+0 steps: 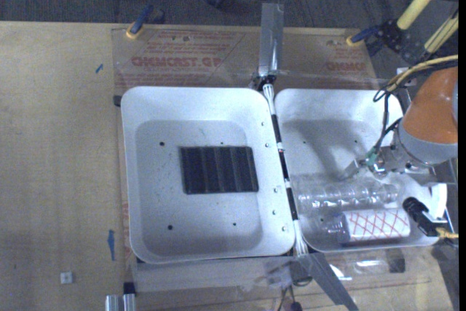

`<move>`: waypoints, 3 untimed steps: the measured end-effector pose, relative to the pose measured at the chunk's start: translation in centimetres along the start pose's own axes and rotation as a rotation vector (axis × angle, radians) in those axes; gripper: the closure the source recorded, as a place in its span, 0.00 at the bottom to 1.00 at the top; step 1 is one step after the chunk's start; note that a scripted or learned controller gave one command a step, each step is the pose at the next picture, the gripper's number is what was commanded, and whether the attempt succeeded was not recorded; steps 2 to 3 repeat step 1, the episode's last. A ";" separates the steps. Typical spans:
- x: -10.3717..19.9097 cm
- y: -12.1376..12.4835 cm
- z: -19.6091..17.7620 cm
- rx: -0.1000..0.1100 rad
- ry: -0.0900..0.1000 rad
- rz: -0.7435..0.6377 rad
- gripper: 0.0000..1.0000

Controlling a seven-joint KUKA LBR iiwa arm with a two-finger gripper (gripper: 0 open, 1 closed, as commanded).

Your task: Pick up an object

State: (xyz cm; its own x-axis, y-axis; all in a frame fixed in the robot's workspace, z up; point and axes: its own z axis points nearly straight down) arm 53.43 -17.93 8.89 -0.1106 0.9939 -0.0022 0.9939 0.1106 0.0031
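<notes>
One arm (429, 120) low over right bin (320, 120), gripper (362, 165) near bottle (349, 194)

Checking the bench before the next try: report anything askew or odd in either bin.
Nothing looks damaged or spilled. The dark ribbed block lies flat and square in the left bin. In the right bin, a clear plastic bottle lies on its side beside a red-checked pack.

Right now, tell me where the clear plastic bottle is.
The clear plastic bottle lies on its side in the right bin, near its front, just behind the red-and-white checked item and under the arm's wrist.
</notes>
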 end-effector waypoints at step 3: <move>-2.1 -3.0 -0.7 -0.040 -0.011 0.115 0.00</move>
